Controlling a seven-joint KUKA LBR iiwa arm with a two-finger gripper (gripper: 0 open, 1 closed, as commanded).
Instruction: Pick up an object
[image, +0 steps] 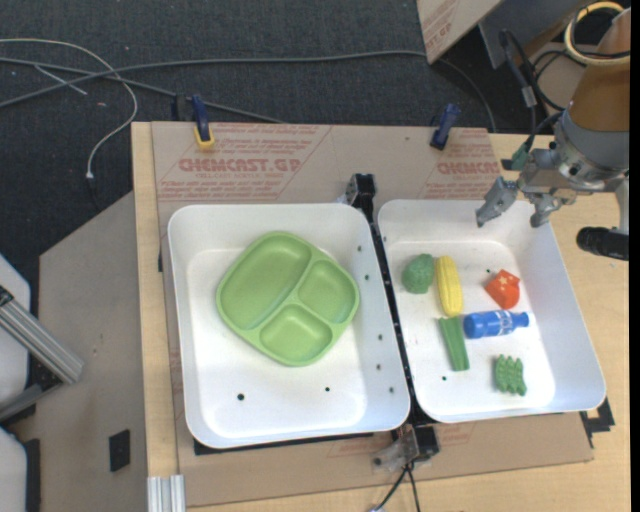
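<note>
Dark carpet surrounds a cardboard-topped bench carrying two shallow white bins side by side. At the upper right of the frame, the grey two-finger gripper (519, 205) hangs over the far rim of the right-hand white bin (570, 340), its fingers spread apart and pinching nothing. Below it, toward the middle right, lie the candidate objects: a small red-orange plastic piece (503, 288), a blue plastic bottle (494, 324), a yellow plastic corn cob (449, 285) touching a round green plastic vegetable (419, 272), a long green plastic stick (454, 342), and a ridged green plastic block (509, 375) at the lower right. The red-orange piece lies apart from the others, so it looks the easiest target: centre above it, descend straight, then close. The left-hand white bin (190, 300) holds a light green divided plastic plate (287, 297).
</note>
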